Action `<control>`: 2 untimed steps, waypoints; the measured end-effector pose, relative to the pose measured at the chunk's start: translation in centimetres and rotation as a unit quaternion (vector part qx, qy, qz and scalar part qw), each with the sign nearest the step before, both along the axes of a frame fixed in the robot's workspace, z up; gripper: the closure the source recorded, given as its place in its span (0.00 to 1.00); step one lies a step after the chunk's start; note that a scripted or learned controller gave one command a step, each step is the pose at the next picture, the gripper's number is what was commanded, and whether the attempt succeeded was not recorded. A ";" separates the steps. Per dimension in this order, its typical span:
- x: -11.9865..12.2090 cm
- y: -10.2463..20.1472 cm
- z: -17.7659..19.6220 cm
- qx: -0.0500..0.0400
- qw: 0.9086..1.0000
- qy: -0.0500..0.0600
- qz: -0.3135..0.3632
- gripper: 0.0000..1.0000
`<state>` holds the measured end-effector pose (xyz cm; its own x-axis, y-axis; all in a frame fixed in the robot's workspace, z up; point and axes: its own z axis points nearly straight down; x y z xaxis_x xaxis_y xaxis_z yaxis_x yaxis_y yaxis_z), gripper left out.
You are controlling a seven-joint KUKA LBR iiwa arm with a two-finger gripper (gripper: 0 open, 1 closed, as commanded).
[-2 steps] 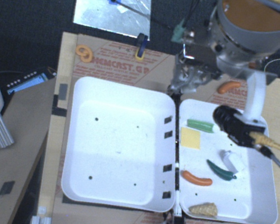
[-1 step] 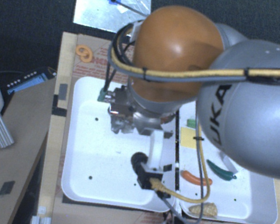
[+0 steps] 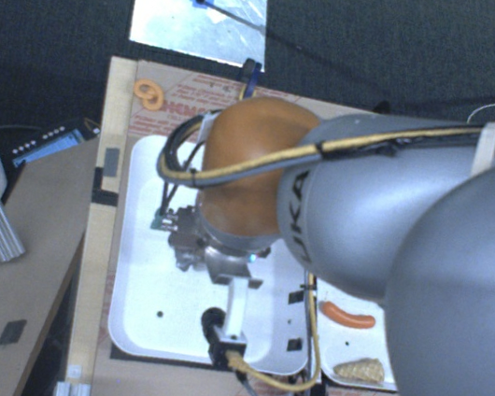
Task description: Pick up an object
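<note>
- Grey arm (image 3: 417,203), smooth and rounded, fills the right half of the frame, nearest the lens; its glossy orange band (image 3: 244,163) sits at centre
- Below the band, the metal gripper (image 3: 187,243) hangs over the left bin (image 3: 127,313), a shallow white tray with rounded corners; whether the claw is open or closed cannot be told
- Lower right, in the right bin (image 3: 336,343), lies a sausage (image 3: 348,316): smooth, red-orange, slightly curved
- Just below it lies a tan lump (image 3: 360,368), rough-textured and wedge-shaped
- Upper left, on the printed cardboard (image 3: 199,98), rests an orange pretzel-shaped ring (image 3: 149,93)
- Crinkled foil sheet (image 3: 201,4) lies at the top of the frame
</note>
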<state>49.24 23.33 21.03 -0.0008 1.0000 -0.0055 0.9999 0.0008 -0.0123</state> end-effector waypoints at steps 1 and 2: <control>-0.5 0.2 9.8 0.005 1.000 -0.011 0.002 1.00; -0.8 0.0 -2.9 0.000 1.000 0.000 0.000 1.00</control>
<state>48.40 23.33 18.16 -0.0008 1.0000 -0.0051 0.9999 0.0008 -0.0116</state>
